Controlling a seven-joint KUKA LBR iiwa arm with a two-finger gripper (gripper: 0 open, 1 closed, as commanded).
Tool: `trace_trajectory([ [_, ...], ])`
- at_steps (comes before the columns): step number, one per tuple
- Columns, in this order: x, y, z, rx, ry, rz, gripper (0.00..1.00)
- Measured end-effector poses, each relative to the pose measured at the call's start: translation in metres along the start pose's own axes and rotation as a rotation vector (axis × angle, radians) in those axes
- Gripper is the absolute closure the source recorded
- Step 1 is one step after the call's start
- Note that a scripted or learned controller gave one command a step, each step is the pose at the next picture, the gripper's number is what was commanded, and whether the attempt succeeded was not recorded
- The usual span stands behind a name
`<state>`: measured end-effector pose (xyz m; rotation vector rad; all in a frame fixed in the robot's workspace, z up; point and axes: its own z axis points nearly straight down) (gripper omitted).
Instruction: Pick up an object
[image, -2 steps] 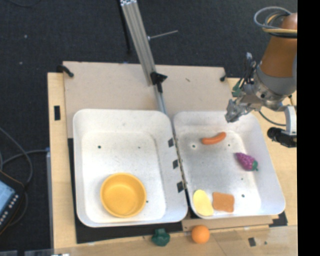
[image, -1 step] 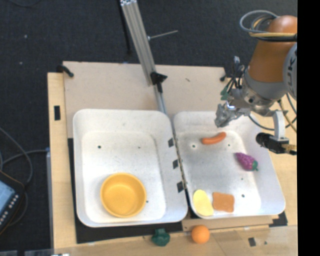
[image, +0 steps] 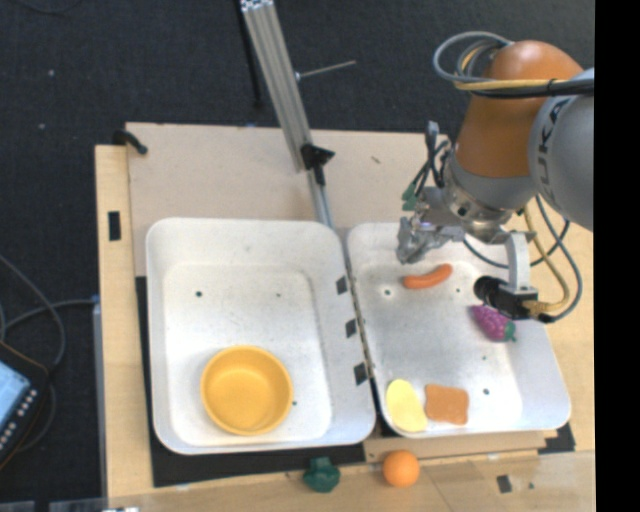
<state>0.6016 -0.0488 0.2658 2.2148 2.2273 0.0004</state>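
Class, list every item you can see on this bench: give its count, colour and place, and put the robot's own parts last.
bins: 2, white, side by side on the bench
bowl: 1, yellow, near front of the left bin
carrot: 1, orange, back of the right bin, just below the gripper
grapes: 1 bunch, purple, right side of the right bin
yellow piece: 1, pale yellow, front of the right bin
orange block: 1, orange, touching the yellow piece
ball: 1, orange, on the bench in front of the right bin
green object: 1, dark green, left of the ball
arm: 1, grey and orange, from the right
gripper: 1, grey, over the right bin
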Motion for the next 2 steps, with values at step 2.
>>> trace_trajectory([
  [2, 0.095, -0.036, 0.015, 0.0, 0.0, 0.003, 1.0],
])
